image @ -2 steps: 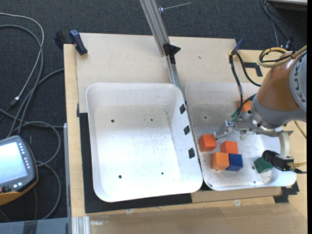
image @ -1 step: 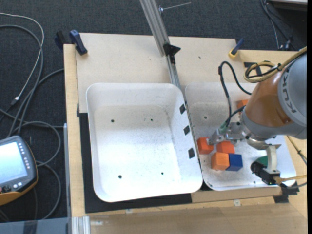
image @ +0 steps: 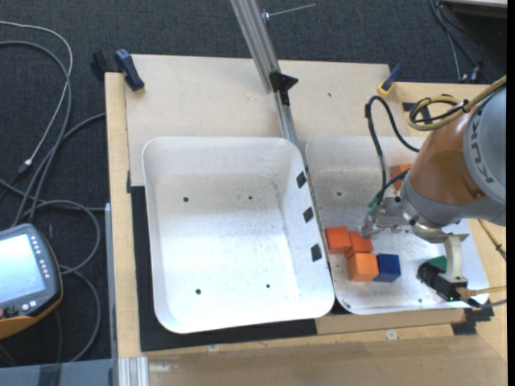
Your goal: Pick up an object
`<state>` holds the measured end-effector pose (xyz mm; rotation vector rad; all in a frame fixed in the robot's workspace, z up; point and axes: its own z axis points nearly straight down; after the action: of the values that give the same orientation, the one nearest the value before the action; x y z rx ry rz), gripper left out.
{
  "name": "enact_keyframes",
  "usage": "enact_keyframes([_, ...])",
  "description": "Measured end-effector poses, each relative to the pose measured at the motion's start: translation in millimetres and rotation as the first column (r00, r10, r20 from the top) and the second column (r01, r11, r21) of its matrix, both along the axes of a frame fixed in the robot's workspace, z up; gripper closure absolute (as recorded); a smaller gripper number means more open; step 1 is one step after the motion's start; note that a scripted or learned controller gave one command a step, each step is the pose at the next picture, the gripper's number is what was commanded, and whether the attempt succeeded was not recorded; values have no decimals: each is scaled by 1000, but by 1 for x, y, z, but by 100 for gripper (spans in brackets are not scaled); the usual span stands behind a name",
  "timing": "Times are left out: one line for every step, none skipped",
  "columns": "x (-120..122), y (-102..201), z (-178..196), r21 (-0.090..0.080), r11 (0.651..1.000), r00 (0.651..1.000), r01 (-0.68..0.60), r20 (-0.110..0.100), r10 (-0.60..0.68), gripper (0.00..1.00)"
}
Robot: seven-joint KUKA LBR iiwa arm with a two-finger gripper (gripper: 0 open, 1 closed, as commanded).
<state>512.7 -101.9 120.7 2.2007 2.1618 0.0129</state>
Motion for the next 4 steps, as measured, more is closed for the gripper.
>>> enact_keyframes([0,-1,0,-2,1000,1000,1,2,-1,0])
enact_keyframes([-14,-59,-22,32,999,999,-12,-48,14,0])
enact_keyframes([-12,-55,-11,34,999,999,-18,-43,19,100])
enact_keyframes([13,15,8,27,999,999,-21,-36,22,100])
